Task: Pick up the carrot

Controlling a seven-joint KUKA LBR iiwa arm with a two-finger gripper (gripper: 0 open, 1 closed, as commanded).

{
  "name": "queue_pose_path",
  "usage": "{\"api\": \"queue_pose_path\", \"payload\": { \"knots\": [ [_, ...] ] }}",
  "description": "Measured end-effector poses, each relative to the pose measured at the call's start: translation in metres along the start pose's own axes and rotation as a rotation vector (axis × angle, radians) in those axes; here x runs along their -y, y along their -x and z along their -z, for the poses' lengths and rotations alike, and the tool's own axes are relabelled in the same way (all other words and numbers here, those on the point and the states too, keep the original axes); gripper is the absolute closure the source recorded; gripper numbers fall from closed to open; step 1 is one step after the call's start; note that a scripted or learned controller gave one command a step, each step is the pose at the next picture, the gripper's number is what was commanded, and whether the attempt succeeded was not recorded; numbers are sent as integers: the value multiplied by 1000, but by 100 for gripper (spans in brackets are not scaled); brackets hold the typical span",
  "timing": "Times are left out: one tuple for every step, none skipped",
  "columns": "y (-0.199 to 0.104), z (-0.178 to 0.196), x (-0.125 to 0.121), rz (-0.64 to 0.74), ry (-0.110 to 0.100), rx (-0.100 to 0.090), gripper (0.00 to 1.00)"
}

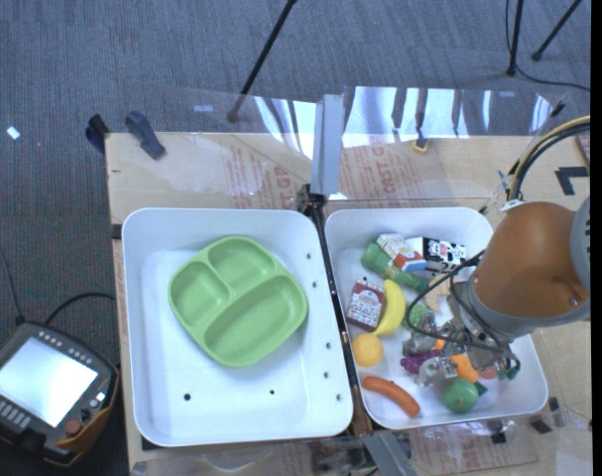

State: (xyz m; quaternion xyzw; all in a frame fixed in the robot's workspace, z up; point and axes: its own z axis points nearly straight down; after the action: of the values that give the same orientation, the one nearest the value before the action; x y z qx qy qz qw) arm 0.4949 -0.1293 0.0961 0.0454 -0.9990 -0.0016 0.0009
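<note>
Two white bins sit side by side on the bench: left bin (152,365) carries a green divided plate (238,298), right bin (527,390) is crowded w/ toy food, and the grey arm w/ its orange band (531,258) reaches in from the right over that bin's right half. The gripper (457,357) sits low among the items near a green round fruit (459,396); can't tell its opening, too cluttered. The carrot (392,395) lies flat by the right bin's front-left edge, apart from the gripper, just below a yellow lemon (368,349), w/ a banana (393,306) further back.
</note>
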Motion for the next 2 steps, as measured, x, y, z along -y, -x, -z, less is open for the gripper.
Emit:
{"api": "queue_pose_path", "payload": {
  "knots": [
    [7,160,-65,-57,-3,12,100],
    [-12,48,-9,-38,1,-10,100]
  ]
}}
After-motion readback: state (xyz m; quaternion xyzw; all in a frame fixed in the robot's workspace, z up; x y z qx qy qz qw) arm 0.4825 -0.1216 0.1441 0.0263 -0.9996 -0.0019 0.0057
